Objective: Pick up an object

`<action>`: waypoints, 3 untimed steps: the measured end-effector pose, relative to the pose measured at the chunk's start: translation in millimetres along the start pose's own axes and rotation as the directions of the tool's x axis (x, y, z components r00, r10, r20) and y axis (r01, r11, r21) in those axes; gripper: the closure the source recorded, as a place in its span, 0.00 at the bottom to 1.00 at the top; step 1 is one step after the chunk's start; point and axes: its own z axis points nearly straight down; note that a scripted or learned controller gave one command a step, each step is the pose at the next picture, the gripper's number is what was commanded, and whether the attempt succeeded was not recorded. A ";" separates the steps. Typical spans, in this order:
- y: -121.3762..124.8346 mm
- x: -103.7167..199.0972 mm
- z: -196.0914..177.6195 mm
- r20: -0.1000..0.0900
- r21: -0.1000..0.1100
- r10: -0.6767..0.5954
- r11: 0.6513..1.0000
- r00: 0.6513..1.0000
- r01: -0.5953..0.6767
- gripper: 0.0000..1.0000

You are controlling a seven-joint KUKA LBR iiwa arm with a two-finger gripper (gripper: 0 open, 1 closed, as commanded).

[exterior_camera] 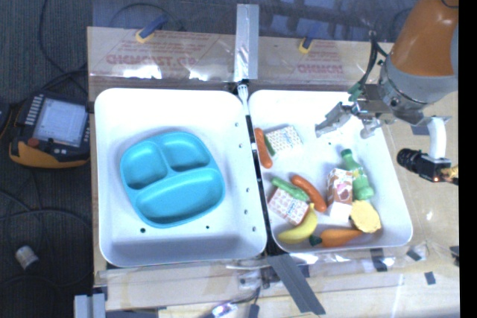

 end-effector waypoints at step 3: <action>-50.1 22.2 140.5 0.000 -0.013 0.041 0.999 0.999 -0.041 1.00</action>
